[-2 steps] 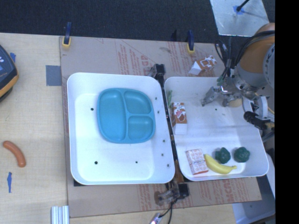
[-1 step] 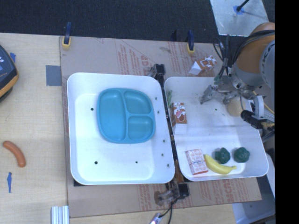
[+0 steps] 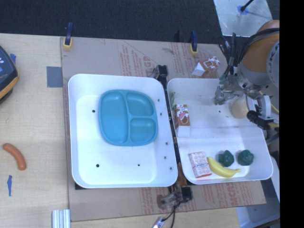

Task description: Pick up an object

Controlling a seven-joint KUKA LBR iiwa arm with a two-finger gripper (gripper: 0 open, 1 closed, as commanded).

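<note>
Gripper — poised low over the far part of the right bin, near its far right corner; whether it is parted or closed cannot be told from this view, and nothing is seen clamped in it.

Right bin, contents: pale round object just beside the gripper, toward the bin's right wall; brown snack packet against the left wall; red-and-white packet, banana and two dark green lumps along the near edge, close together.

Left bin: blue divided plate, lying flat near the middle.

Bench, outside the bins: sausage near the left edge; small wrapped item beyond the right bin's far edge.

Handling note — the pale round object looks the nearest candidate. A good grasp likely means centring over it first, descending squarely, and closing across its widest part; a rounded shape may roll or slip sideways toward the wall if caught off-centre.
</note>
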